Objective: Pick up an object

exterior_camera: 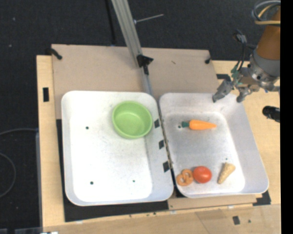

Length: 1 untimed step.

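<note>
Carrot [201,125] lies in the right bin [244,130], below and left of the open, empty jaws.

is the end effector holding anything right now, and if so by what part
Nothing is held. The end effector hangs open over the right bin's top right corner, apart from the carrot below it.

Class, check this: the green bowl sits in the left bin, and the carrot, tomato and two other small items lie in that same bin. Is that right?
Not quite. The camera view shows the green bowl in the left bin, but the carrot, tomato and other items lie in the right bin.
</note>
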### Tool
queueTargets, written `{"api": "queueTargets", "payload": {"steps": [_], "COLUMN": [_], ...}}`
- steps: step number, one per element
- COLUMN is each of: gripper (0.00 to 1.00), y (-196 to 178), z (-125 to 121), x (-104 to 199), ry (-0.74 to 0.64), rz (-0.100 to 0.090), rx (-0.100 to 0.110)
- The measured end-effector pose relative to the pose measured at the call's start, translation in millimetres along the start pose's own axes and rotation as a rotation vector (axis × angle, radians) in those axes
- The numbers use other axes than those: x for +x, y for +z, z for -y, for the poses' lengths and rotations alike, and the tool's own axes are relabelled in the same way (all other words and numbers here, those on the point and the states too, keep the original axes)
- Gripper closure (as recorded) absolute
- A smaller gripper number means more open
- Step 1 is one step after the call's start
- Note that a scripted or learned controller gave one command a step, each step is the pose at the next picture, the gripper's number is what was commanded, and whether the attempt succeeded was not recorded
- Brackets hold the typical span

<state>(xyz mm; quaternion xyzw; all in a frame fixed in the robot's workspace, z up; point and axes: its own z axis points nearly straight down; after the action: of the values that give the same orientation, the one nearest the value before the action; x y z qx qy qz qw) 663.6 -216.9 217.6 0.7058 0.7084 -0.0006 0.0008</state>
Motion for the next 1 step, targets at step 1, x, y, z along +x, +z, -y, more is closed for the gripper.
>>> {"api": "queueTargets", "payload": {"steps": [1], "gripper": [0.0], "y": [-0.2], "z": [0.2], "x": [-0.7], "ry": [-0.001], "rz": [0.002], "rx": [0.001]}}
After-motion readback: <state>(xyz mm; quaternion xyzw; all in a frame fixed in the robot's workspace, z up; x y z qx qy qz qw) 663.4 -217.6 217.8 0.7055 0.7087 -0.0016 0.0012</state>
